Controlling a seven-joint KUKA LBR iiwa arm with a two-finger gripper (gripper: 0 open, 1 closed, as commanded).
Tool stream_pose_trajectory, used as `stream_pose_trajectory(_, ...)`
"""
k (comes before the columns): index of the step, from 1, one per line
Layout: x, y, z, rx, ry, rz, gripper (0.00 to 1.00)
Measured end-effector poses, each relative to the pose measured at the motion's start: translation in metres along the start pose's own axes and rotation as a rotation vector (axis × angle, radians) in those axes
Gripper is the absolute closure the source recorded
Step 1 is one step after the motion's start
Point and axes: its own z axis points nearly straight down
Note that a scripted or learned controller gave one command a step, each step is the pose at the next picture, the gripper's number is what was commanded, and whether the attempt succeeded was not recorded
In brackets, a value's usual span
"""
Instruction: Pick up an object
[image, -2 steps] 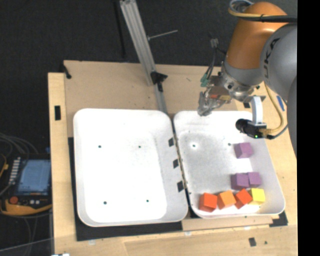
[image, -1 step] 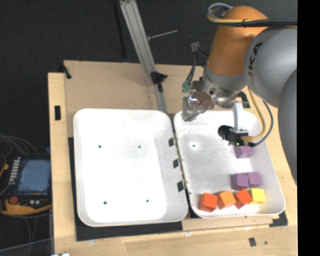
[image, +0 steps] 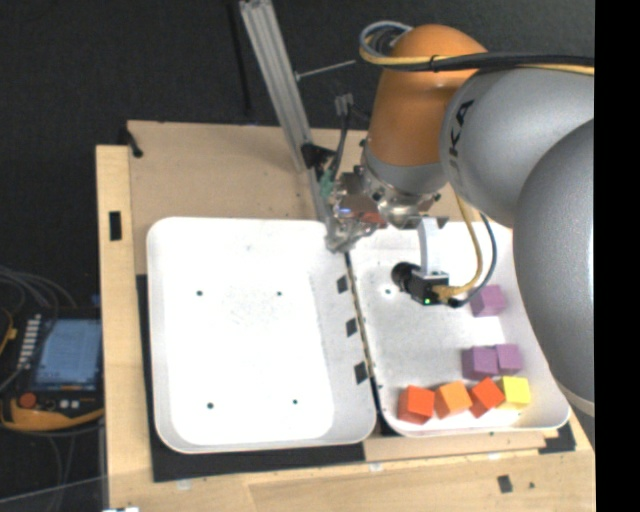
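Note:
Several small blocks lie in the right bin (image: 395, 330). A purple block (image: 487, 300) sits alone near the right wall. Two more purple blocks (image: 493, 359) sit lower down. Along the front wall runs a row of an orange-red block (image: 416, 403), an orange block (image: 453, 398), a red block (image: 487, 393) and a yellow block (image: 516, 390). My gripper (image: 342, 230) hangs at the far end of the divider between the two bins, well away from all the blocks. Nothing shows in its grasp.
The left bin (image: 165, 300) lies beside the right one. A slanted metal pole (image: 275, 80) rises behind the gripper. A black unit with a cable (image: 418, 282) hangs under the wrist over the right bin. The big grey arm covers the right side.

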Motion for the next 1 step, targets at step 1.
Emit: stream_pose_trajectory(1,0.0412,-0.0123,0.0104,0.001,-0.001,0.001,1.00)
